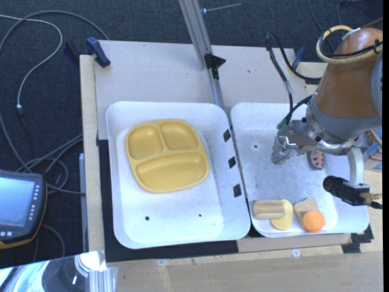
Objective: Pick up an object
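Two shallow white bins sit side by side on the bench. The left bin [121, 212] holds a yellow three-compartment plate [167, 155] lying flat. In the right bin [258, 126], the gripper [281, 152] hangs low over the speckled floor near the middle. Along the bin's near edge lie a tan block [268, 209], a yellow wedge [283, 219] and an orange ball [313, 221], close together.

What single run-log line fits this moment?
tool: above right bin floor | holding: nothing seen | food items: bin's near edge | yellow plate: left bin
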`<state>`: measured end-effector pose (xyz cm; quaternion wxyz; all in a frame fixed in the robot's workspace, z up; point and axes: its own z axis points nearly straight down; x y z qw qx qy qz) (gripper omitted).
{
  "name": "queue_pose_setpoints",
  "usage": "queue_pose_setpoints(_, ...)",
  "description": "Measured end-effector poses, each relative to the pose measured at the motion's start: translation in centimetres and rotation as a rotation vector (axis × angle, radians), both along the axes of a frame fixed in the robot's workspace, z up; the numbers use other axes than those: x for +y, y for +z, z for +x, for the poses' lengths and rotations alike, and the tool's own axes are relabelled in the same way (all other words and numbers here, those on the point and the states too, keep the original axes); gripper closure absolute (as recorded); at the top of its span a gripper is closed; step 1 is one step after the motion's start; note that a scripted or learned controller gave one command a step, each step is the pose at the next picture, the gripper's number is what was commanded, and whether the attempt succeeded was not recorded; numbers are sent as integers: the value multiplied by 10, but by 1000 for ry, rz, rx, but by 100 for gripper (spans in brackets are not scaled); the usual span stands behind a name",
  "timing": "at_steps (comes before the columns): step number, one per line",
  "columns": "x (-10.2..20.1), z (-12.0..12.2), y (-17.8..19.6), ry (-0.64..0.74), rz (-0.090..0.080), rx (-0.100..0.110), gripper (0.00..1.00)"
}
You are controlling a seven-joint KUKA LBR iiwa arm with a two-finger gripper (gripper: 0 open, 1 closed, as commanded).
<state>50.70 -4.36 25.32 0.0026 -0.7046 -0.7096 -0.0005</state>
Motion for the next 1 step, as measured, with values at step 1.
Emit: queue_pose_setpoints(1, 43, -12, -9, -2, -1, 1, 100)
